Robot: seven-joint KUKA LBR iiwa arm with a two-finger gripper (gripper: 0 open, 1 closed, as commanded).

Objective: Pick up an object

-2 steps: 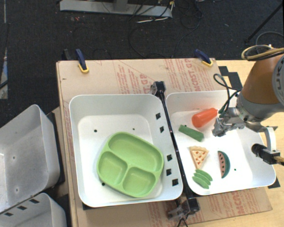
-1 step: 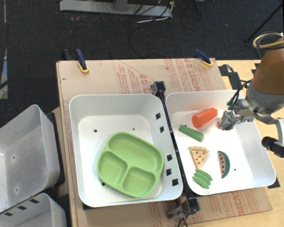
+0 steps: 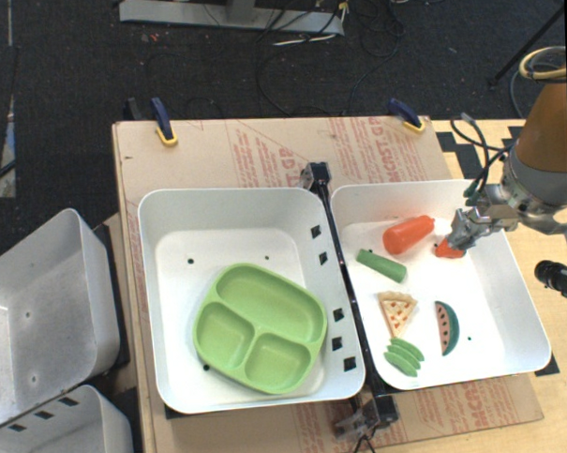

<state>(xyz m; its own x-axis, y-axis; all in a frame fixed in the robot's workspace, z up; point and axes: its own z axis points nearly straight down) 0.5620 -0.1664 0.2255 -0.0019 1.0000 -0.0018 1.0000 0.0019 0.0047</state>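
While the gripper (image 3: pixel 459 234) pinches a red piece (image 3: pixel 448 250), an orange carrot (image 3: pixel 408 234) lies beside; green stick (image 3: pixel 381 264) nearby.

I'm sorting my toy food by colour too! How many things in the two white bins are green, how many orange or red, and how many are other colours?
Green: 3, the divided plate, the green stick, the pea pod
Orange or red: 2, the orange carrot piece, the small red piece at the gripper
Mixed colours: 2, the pizza slice, the watermelon slice
Total: 7
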